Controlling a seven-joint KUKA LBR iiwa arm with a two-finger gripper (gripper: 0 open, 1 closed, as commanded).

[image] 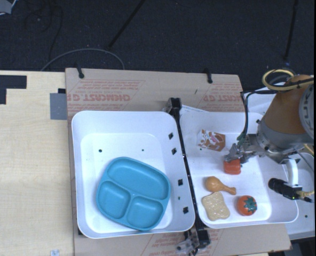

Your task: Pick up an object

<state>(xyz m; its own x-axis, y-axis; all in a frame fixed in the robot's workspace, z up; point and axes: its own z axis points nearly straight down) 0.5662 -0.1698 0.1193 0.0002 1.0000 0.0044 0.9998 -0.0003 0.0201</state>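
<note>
Bench edge (227, 238), "CHEMCAST GP" cardboard (102, 96)

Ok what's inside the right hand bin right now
In the right bin: a small packet, a red block beneath the hand, a chicken drumstick, a cracker-like piece and a tomato. The arm covers the bin's far right corner.

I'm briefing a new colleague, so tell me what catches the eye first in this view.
The blue divided plate dominates the left bin. In the right bin, the gripper hangs just above a small red object, with a toy drumstick, a tan slice and a red tomato-like toy along the near side.
</note>
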